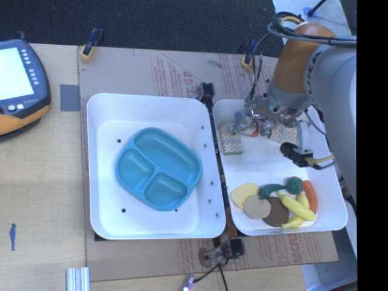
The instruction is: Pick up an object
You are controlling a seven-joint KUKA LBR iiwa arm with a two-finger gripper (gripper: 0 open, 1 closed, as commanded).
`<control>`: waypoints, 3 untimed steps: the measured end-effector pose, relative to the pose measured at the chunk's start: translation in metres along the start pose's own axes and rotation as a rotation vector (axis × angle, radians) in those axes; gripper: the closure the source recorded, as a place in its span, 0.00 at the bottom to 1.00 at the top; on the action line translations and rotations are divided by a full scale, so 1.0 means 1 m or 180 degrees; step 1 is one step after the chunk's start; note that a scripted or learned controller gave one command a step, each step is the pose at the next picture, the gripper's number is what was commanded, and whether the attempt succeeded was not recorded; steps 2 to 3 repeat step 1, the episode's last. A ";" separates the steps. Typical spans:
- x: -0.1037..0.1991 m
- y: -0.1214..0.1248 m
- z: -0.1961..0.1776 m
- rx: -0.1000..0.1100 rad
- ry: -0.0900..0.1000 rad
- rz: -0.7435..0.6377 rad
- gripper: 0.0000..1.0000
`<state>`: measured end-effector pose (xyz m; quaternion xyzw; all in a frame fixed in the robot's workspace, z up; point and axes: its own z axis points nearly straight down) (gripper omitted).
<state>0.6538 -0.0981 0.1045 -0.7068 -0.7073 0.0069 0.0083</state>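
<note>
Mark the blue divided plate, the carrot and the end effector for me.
blue divided plate [158,168]: camera view, centre ridge.
carrot [310,193]: camera view, orange body.
end effector [245,125]: camera view, between its fingertips.

Wooden bench [42,180], overlaid with brown cardboard [182,77]. Resting on the cardboard: left white bin [97,162] at 9 o'clock, right white bin [267,156] at 3. Teach pendant [18,83] at 10.
</note>
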 end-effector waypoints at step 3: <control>0.071 -0.001 -0.097 -0.0061 -0.0003 -0.0011 1.00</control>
